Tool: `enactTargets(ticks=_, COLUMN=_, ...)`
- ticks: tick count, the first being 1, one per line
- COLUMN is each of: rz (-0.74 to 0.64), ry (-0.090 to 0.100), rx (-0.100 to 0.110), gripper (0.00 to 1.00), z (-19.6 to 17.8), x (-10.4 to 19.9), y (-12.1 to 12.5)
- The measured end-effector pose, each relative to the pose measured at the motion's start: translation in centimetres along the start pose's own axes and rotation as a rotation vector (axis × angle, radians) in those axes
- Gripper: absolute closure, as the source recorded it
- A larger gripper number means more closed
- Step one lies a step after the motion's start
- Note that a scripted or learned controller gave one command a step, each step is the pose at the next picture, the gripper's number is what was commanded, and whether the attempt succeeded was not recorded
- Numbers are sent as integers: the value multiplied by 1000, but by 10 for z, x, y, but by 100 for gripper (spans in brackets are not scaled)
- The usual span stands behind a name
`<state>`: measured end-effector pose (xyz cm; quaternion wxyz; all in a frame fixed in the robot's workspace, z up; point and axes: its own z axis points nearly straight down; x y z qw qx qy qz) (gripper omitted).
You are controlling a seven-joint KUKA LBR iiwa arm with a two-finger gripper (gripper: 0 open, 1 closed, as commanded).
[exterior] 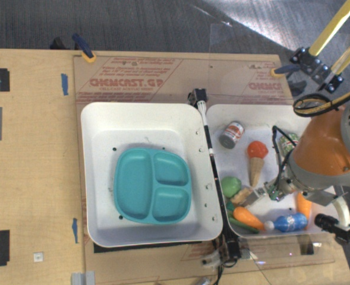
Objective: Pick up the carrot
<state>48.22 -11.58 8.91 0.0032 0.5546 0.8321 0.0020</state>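
The carrot [248, 217] is orange with a green end and lies near the front left corner of the right bin [264, 116]. My gripper [259, 193] hangs low in that bin, just above and to the right of the carrot, beside the tip of a toy ice cream cone [256, 161]. The grey arm with its orange band [320, 150] reaches in from the right and hides part of the bin behind it. From here the carrot looks to be resting on the bin floor, apart from the gripper.
A green round toy [232, 186] sits left of the gripper, and a blue bottle [290, 222] lies right of the carrot. Another orange piece [303, 205] shows under the arm. A small can [231, 133] lies at the back. The left bin [97, 159] holds a teal divided plate [152, 184].
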Motion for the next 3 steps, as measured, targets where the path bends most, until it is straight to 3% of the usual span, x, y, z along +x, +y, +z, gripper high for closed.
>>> enactTargets(ticks=1, rz=120, ry=-3, rx=2, gripper=0, z=1, x=2, y=31)
enactTargets(ticks=2, rz=231, ry=0, rx=4, gripper=0, z=-9, x=-32, y=121)
enactTargets(ticks=3, rz=74, ry=0, rx=9, gripper=0, z=-26, x=-44, y=-16)
